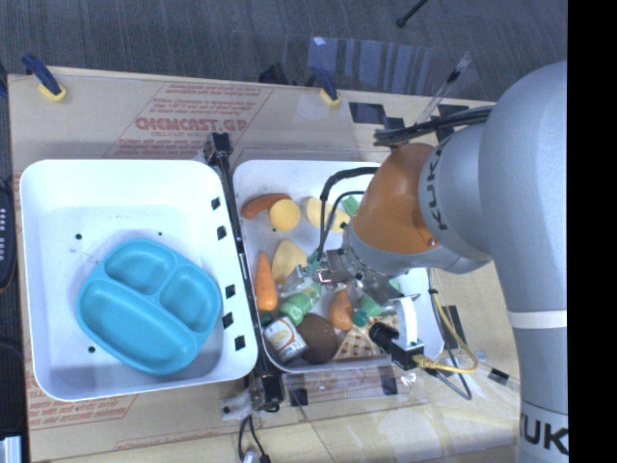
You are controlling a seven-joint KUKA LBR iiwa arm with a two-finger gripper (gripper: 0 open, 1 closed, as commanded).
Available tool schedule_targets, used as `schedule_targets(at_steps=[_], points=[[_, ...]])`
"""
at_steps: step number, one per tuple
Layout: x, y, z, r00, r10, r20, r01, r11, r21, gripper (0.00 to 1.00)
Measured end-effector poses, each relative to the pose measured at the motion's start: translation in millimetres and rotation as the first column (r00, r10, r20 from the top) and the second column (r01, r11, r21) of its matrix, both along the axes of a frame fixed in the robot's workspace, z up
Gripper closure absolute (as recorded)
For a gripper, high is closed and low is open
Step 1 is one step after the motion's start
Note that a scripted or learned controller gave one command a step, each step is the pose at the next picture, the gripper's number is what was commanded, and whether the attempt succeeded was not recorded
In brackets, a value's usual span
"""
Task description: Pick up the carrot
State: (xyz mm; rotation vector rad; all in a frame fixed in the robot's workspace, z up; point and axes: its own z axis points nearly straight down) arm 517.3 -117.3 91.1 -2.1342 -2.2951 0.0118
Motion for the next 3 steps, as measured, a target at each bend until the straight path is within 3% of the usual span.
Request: schedule_targets(at_steps=[1, 2, 3], points=[[1, 1, 10, 1.0, 0.014, -0.003, -0.014, 1.0, -0.001, 1.0], [18, 15, -1, 0.949, -0.317, 0.002, 0.317, 0.949, 0.0, 1.0], [-21, -25, 25, 0.984, 0.177, 0.001, -0.177, 0.984, 0.004, 1.0]])
